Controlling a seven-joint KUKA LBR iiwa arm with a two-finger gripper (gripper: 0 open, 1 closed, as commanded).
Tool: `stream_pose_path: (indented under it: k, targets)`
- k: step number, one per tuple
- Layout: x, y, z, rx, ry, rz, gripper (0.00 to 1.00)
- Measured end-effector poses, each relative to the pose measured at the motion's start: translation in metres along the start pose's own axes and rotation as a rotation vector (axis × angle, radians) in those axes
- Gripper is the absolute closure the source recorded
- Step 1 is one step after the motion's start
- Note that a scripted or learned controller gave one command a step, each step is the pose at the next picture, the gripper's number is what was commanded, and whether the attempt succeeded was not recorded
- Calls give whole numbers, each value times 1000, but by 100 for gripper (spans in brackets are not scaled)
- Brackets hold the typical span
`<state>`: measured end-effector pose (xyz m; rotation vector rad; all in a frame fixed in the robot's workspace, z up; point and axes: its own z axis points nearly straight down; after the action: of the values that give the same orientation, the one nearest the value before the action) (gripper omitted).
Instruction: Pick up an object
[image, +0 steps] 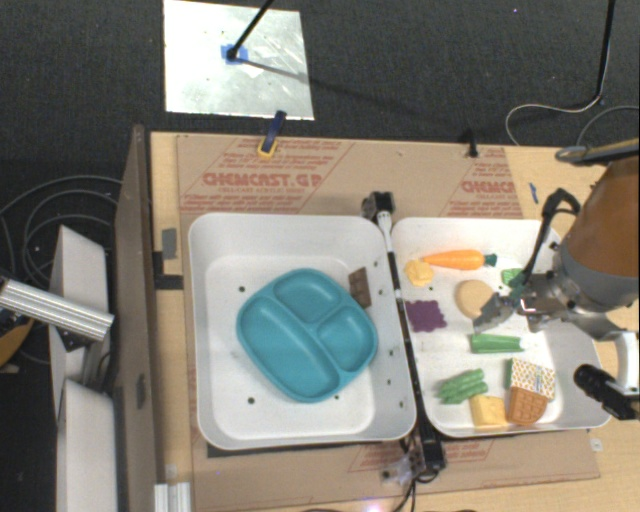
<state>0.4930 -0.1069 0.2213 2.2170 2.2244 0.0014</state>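
Note:
The right bin (440, 425) holds several toy foods: an orange carrot (455, 260), a small yellow piece (419, 271), a purple piece (426, 316), a tan round piece (472, 296), a long green piece (496, 343), a green bean bunch (461, 385), a yellow cheese wedge (488, 410) and a waffle (526, 403). My gripper (500, 310) hangs low over this bin, just right of the tan piece and above the long green piece. A small green item (513, 276) lies partly hidden behind the wrist.
The left bin (215, 300) holds a teal divided plate (305, 332) and a small brown block (360, 287) by its right wall. The arm's grey body (600, 260) covers the right bin's far right side. Cardboard lines the bench around the bins.

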Motion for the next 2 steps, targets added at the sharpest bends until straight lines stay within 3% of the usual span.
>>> stream_pose_path:
  k: [1,2]
  targets:
    - [-21,21,125,10,1,3,0]
    - [-70,91,137,-6,-4,0,0]
